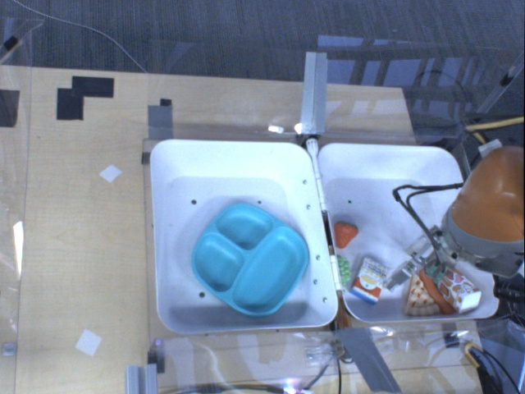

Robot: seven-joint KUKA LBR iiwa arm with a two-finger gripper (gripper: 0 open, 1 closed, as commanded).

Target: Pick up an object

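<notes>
Near edge of R bin: gripper hanging low over a pizza slice toy w/ a small carton just beside it; can't tell finger opening or any hold. Juice box & green item lying nearby, red strawberry farther back. L bin holding blue divided plate.

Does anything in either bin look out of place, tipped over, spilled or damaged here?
Nothing stands out. The blue plate lies flat in the left bin. In the right bin, small food items cluster near the front, with the claw among them. No spill or damage shows.
</notes>
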